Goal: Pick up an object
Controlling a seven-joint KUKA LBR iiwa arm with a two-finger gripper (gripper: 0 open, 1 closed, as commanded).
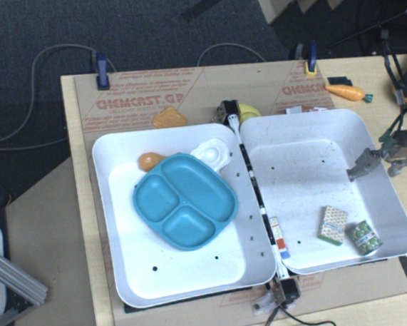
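Observation:
The right bin (295, 150) holds a small green-and-white box (332, 224) and, beside it near the front right corner, a green packet (364, 236). In the left bin (127, 259) lies a blue divided plate (184, 200), with an orange-brown piece (150, 159) and a white piece (211, 153) at its far edge. My gripper (365, 164) hangs at the right bin's right rim, beyond the box and packet and apart from them. I see nothing held in it.
A small tube (276, 235) lies along the seam between the bins. Behind the bins on the bench sit an orange lump (168, 117), a yellow-green item (248, 111) and a toy carrot (346, 93). Blue clamps (101, 69) hold the far edge.

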